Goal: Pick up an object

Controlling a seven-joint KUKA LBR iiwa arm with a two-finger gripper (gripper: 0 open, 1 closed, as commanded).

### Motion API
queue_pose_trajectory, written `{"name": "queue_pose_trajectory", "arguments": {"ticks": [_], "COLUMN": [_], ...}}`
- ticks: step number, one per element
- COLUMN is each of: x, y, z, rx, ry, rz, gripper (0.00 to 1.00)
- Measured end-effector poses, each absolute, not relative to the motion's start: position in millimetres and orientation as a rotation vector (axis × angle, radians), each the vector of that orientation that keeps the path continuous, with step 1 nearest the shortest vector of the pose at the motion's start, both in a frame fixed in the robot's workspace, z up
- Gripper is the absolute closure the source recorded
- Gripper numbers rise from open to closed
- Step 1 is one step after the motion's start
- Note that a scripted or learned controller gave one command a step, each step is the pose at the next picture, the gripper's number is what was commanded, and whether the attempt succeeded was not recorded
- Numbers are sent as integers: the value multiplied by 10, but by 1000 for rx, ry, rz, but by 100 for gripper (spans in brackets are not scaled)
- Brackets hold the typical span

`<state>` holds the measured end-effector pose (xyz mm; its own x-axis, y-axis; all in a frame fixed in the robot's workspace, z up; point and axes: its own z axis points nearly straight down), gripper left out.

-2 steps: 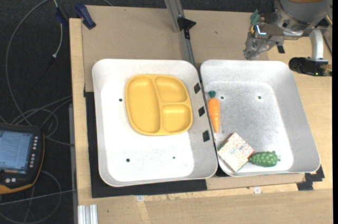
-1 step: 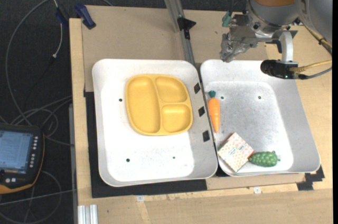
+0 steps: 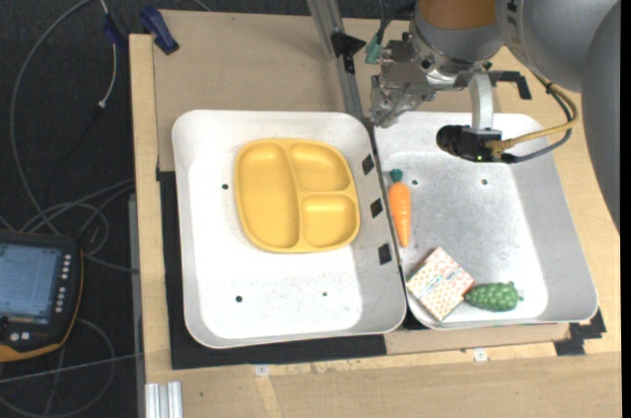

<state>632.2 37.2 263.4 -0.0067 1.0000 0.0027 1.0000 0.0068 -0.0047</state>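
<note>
Lying well below the end effector (image 3: 392,106), whose finger state I cannot tell, the carrot (image 3: 399,212).

Bench (image 3: 276,46) (tan top): two white bins (image 3: 286,308) (image 3: 513,209), side by side.

Bright, even overhead light, soft shadows, slightly grainy but sharp.
</note>
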Motion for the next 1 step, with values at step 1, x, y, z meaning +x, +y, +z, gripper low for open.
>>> {"name": "queue_pose_trajectory", "arguments": {"ticks": [1], "x": [6171], "y": [953], "z": [2545], "rx": [-2210], "ry": [-2226], "rz": [2], "gripper": [100]}}
